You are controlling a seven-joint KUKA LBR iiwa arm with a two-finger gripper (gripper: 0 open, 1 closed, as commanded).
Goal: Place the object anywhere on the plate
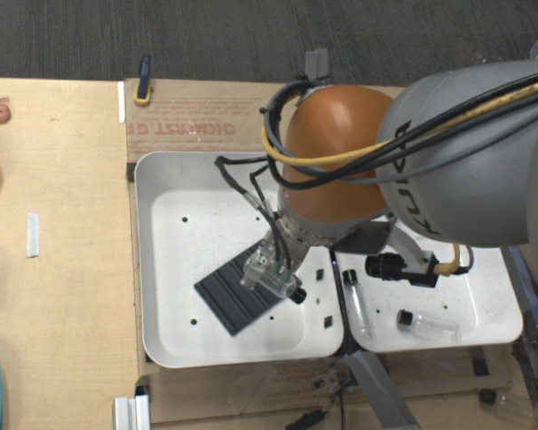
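Nearest to us, along the bottom of the view, runs the rim of the left white bin (242, 356), a shallow tray standing on the wooden counter (63, 195). Inside it a dark, ribbed rectangular plate (229, 298) lies flat and turned at an angle, close to the bin's front wall. We take this to be the plate named in the task.

Directly over the plate's far corner hangs the end effector (271, 274), a small clear and metal assembly pointing down. We cannot tell whether it is open or closed, nor whether anything sits in it; we judge it is placed there because the plate is the drop-off spot.

To the right, the second bin (484, 330) holds a clear tube-like object (426, 323) with a dark cap, well apart from the plate. It may be the object to place, though we cannot be sure.

Farther back, the arm's orange band (336, 150) and grey body (471, 159) cover much of both bins.
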